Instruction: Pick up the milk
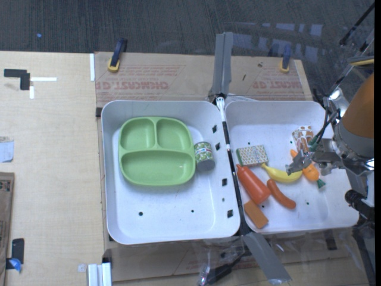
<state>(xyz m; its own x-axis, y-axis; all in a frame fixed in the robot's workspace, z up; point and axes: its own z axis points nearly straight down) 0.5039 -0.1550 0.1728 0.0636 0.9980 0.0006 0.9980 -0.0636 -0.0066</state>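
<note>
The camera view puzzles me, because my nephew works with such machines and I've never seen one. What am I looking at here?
One camera fixed above a bench looks down at a slant on two shallow white bins. The left bin holds a green divided plate with a small can beside it. The right bin holds toy foods: a banana, a carrot, a sausage, a small printed box and a milk carton. The grey and orange robot arm reaches in from the right. Its gripper, the part meant to pick up the milk, hovers just below the carton, near the banana. I cannot tell that it holds anything.
</note>
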